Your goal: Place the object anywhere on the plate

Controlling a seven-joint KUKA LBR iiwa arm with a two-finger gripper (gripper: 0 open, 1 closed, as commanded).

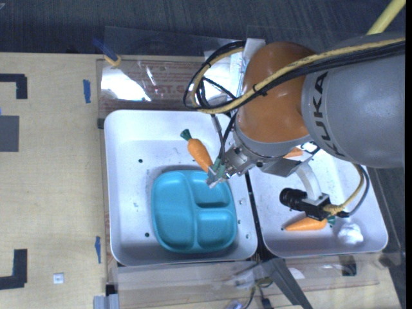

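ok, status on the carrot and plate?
Gripper at blue plate top rim, grip unclear. Carrot in left bin, tip at that rim, not on plate. Second carrot in right bin.

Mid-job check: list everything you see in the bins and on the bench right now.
bins: 2, white, side by side; left bin, right bin
plate: 1, blue, divided, in the left bin
left carrot: 1, orange with a green top, in the left bin, slanted at the plate's far rim, tip by the tool
right carrot: 1, orange, in the right bin
pale item: 1, white, right bin's near corner, too blurred to name
bench: 1, pale wood
arm: 1, grey with an orange band, reaching in from the right
tool: 1, above the plate's far rim
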